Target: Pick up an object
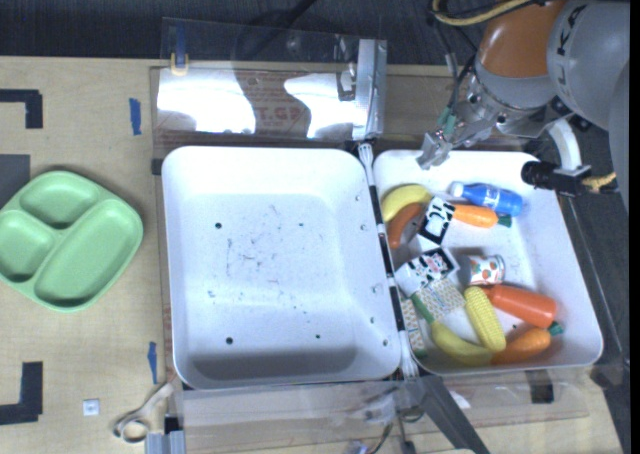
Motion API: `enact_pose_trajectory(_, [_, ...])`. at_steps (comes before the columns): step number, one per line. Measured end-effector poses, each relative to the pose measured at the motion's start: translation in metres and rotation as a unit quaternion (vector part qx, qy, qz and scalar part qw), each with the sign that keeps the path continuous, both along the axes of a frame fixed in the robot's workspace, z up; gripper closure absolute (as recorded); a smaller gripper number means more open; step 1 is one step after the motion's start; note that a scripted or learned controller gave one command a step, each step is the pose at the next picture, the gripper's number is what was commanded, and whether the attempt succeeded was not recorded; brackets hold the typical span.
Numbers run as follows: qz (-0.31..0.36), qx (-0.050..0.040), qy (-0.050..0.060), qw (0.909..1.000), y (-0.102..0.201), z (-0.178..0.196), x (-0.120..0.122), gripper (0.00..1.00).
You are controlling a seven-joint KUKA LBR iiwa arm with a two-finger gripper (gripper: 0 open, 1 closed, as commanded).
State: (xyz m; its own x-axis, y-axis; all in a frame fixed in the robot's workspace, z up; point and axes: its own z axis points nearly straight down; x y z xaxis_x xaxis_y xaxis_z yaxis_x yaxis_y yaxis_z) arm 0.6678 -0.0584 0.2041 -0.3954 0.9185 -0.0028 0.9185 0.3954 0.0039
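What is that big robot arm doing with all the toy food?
The robot arm's gripper hangs over the back edge of the right bin, with nothing between its fingers. That bin holds a pile of toy food: a corn cob, carrots, a banana and a blue bottle. The left bin sits beside it, and a green divided plate rests on the bench.
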Motion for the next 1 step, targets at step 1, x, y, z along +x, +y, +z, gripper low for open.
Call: enact_pose_trajectory(1, [0.135,0.0,0.001,0.9908,-0.0133,0.0324,-0.0617,1.0])
